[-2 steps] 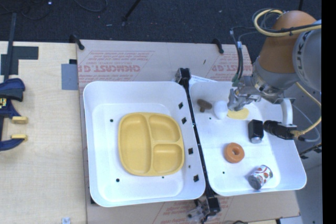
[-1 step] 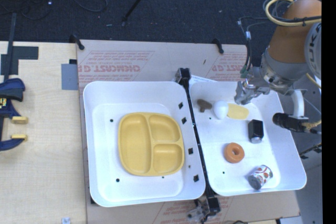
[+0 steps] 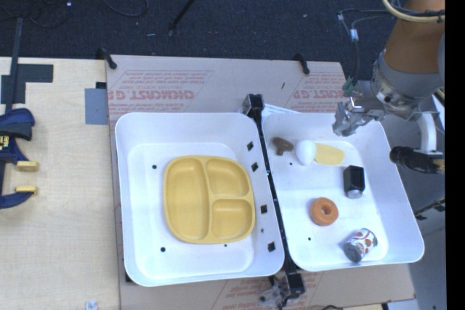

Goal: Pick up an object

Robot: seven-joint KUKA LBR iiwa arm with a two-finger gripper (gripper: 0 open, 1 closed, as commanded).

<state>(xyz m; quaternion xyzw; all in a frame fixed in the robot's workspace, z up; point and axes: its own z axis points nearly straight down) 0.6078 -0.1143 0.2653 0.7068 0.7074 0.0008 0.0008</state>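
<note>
The gripper [image 3: 347, 123] hangs over the far rim of the right bin [image 3: 396, 178]; whether it is spread or closed I cannot tell, and it holds nothing that I can see. Below it in that bin lie a small brown lump [image 3: 282, 146], a smooth white egg [image 3: 305, 151] touching a flat yellow slice [image 3: 329, 155], a black block [image 3: 354, 181], an orange doughnut ring [image 3: 324, 211] and a crumpled can [image 3: 360, 244]. The left bin [image 3: 138, 156] holds a yellow divided plate [image 3: 209, 199].
</note>
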